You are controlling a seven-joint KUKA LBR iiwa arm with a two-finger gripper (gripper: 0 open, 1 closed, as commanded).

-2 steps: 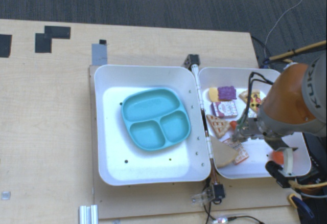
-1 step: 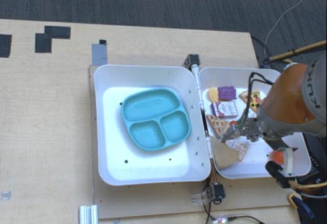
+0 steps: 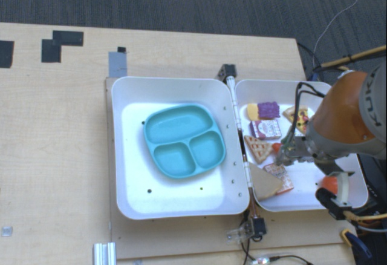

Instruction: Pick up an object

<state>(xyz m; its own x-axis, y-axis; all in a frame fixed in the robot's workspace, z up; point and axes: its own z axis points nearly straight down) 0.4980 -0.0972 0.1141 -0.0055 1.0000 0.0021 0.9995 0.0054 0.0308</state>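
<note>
Camera view has the gripper [image 3: 283, 158] low in the right bin [image 3: 357, 197], hanging off the grey arm with its fat orange band [image 3: 341, 109] that comes in from 3 o'clock. It's down among the toy food, but whether the thing is wide, narrow or holding anything, I honestly cannot tell (the wrist body sits right over it from this angle).

Working outward: just at 9 o'clock of the gripper there's a waffle piece [image 3: 259, 150] with a grid pattern, and a small red bit [image 3: 276, 147] sits between the two, too small to tell what it is. At about 7 o'clock, a tan wedge [image 3: 265, 184] that looks like bread or a sandwich slice lies against the bin's left wall. Toward 11 o'clock is a purple and white packet [image 3: 266, 129], above that a purple block [image 3: 268, 109] with a yellow piece [image 3: 252, 112] touching its left side. At 1 o'clock, a pizza-looking slice [image 3: 298, 116] peeks out from beside the arm. Over at 4 o'clock there's an orange and white item [image 3: 334, 185] near the bin's lower right corner.

Left bin [image 3: 175, 200] is next door at 9 o'clock, holding a teal divided plate [image 3: 181, 140] with three compartments, sitting tilted in the middle.
</note>
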